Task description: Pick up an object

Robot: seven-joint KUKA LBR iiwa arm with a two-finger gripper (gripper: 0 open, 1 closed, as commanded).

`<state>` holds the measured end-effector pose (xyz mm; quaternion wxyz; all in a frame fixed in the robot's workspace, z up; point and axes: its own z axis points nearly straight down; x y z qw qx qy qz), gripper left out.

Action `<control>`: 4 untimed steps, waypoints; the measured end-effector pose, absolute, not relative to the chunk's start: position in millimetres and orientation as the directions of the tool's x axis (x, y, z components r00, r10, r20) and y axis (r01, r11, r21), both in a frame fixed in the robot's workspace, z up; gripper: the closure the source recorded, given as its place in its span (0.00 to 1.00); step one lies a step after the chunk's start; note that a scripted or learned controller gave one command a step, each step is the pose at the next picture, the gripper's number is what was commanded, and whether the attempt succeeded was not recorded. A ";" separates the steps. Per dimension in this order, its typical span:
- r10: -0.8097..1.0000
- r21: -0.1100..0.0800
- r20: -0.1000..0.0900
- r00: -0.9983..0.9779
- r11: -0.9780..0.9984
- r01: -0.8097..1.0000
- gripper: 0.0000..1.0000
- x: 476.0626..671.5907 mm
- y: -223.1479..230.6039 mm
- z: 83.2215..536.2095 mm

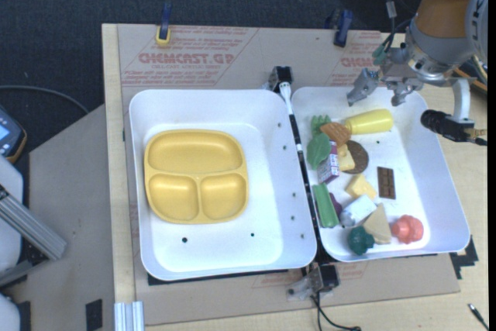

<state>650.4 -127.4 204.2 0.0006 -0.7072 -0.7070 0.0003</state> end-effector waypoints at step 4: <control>1.000 0.022 -0.007 -0.001 0.001 1.000 1.00 657.9 -118.3 115.3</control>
